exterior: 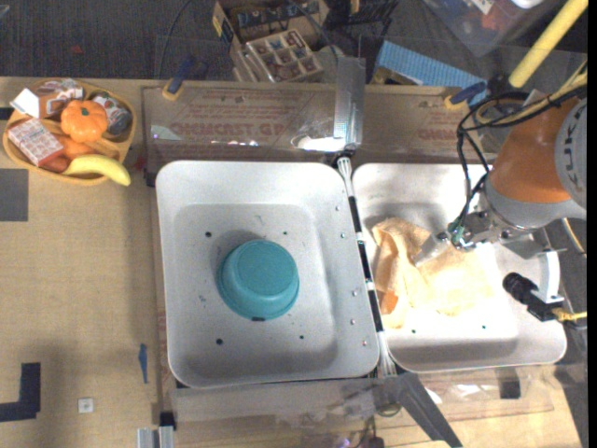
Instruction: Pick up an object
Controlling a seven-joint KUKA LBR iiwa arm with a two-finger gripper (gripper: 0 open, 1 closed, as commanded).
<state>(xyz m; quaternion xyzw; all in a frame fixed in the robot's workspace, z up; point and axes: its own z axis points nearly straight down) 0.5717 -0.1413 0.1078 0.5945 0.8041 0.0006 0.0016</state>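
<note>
Note that the gripper (pixel 431 248) rests on the crumpled cloth (pixel 410 273), which extends mostly left and nearward; finger state indeterminable.

At the far left of the table (pixel 75 325) sits a basket (pixel 19 147) heaped with toy food: an orange pumpkin (pixel 82 119), a yellow banana (pixel 98 167) along its near edge, and small printed cartons (pixel 35 140) (labels too small to read). A cardboard wall (pixel 242 124) runs along the far side of the bins. Beyond the table, on the dark floor (pixel 93 26), stands a wooden crate (pixel 275 40), with a blue ribbed panel (pixel 415 63) to its right.
</note>
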